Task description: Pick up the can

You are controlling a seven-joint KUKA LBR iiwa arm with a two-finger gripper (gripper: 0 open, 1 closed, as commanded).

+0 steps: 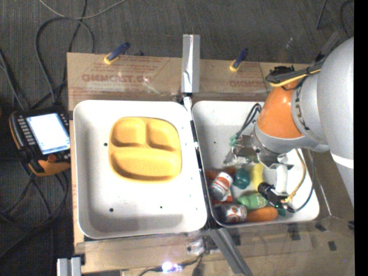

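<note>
A red-and-white can (221, 184) lies tilted in the right bin (218, 119), near its left wall. A second, similar can (234, 213) lies at the bin's front edge. My gripper (242, 161) hangs down from the orange-banded wrist (279, 117) into the pile, just right of and behind the first can. Its tip sits over a teal object (241, 179) and beside a yellow one (257, 170). No can shows between the fingers.
A green object (253, 200) and an orange carrot-like piece (264, 214) lie at the right bin's front. The left bin (92, 200) holds a yellow divided tray (146, 148). A metal post (190, 62) stands behind the bins' divide.
</note>
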